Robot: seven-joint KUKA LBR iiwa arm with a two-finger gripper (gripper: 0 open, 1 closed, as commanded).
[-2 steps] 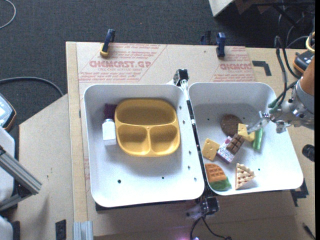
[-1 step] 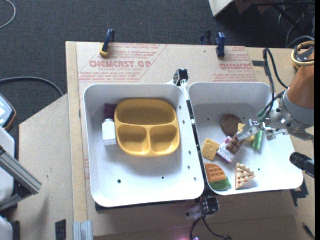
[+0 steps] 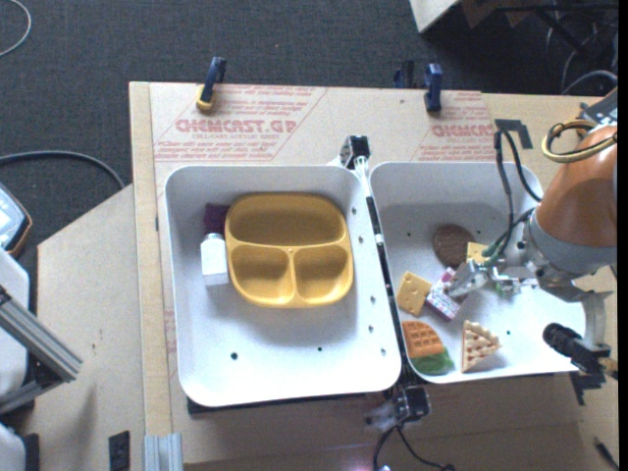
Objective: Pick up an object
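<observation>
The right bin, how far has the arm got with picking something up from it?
Done: the arm has reached into the right bin, with the end effector low among the toy food. In hand: it sits right by the small pink-and-white packet. Left: nothing is visibly lifted; the cheese wedge, waffle and brown cookie lie on the floor.

The bench (image 3: 294, 116) is viewed from one fixed camera set above it – looking down at a slant, far enough that both white bins (image 3: 186, 292) are taken in
</observation>
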